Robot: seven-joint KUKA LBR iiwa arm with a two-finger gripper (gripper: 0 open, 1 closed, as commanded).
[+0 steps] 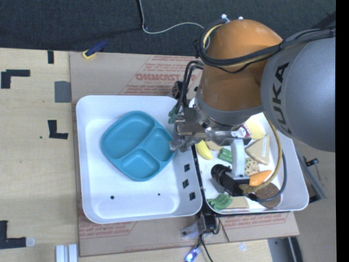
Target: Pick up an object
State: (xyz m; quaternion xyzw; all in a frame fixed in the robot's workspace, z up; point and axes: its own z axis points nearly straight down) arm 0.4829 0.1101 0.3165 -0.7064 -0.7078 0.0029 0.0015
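In the left bin (92, 201) a blue divided plate (136, 145) lies flat, left of centre. The right bin (297, 198) holds several toy foods: a yellow piece (203, 149), a green piece (225, 155), a pale wedge (259, 149), an orange carrot (259, 177), a brown round (268, 191) and a green leafy piece (220, 202). My gripper (179, 141) hangs low over the wall between the two bins, just at the plate's right rim. The wrist hides the upper part of the right bin. Nothing shows in the gripper.
The large grey and orange arm (245, 81) covers the back of the right bin. Both bins rest on a cardboard sheet (136, 75) on the bench. A white cable (163, 29) runs across the dark floor behind.
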